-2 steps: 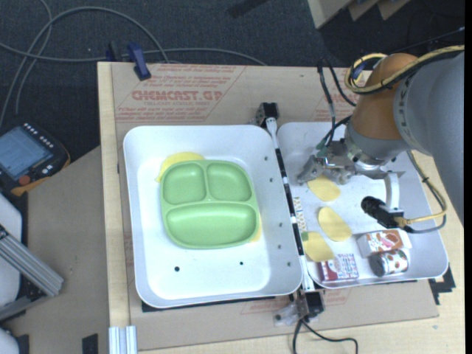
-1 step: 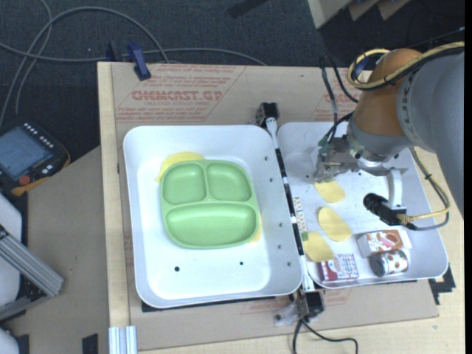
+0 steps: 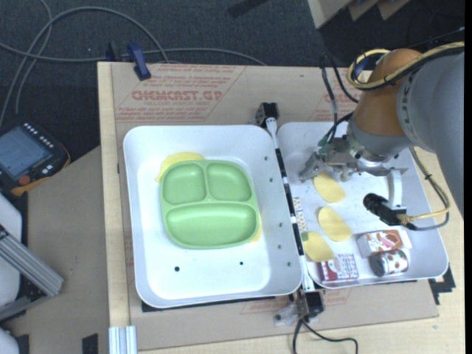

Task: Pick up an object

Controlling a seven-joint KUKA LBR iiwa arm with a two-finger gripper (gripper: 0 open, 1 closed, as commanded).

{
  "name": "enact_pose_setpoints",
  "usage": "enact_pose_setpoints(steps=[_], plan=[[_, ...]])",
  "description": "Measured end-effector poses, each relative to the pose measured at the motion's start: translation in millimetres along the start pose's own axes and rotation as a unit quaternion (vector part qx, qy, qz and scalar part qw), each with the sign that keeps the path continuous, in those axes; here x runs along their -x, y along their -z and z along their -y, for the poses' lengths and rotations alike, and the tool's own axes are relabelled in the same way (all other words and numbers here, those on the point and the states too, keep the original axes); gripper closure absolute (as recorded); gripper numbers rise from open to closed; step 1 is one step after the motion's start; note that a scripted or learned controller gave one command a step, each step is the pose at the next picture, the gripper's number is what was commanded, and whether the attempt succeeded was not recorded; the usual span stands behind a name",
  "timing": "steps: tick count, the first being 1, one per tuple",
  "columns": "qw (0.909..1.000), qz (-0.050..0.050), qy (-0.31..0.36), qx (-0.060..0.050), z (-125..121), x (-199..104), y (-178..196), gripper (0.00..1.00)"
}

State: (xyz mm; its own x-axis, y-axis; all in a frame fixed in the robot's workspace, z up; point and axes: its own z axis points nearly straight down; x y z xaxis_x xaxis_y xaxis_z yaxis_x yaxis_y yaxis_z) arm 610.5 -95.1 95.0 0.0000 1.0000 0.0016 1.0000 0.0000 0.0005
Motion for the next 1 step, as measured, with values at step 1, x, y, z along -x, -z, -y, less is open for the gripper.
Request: enact_pose_setpoints(steps=[1], plan=[[1.0, 0.0, 0.0, 0.001, -0.5, -0.1, 10.1, 1.0]])
